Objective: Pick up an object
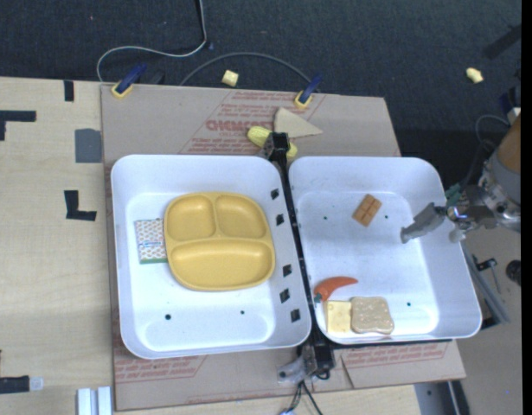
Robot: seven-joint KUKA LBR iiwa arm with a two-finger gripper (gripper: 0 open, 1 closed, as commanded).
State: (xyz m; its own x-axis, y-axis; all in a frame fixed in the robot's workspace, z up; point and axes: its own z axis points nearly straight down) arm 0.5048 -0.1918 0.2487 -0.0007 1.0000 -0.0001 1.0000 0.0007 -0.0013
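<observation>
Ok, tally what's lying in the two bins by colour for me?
Yellow: 2, the divided plate and the flat block
Brown/tan: 2, the small block and the bread slice
Orange-red: 1, the curved piece
Patterned: 1, the sponge
Total: 6

Bench and floor seen from above

A brown cardboard sheet [240, 119] lies on the pale wooden bench [41, 232]; dark blue carpet [352, 24] fills the upper frame, crossed by a thin cable [196, 15].

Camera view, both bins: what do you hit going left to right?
Patterned card → yellow divided plate → orange curved piece → brown block → gripper at the right bin's far side.
</observation>
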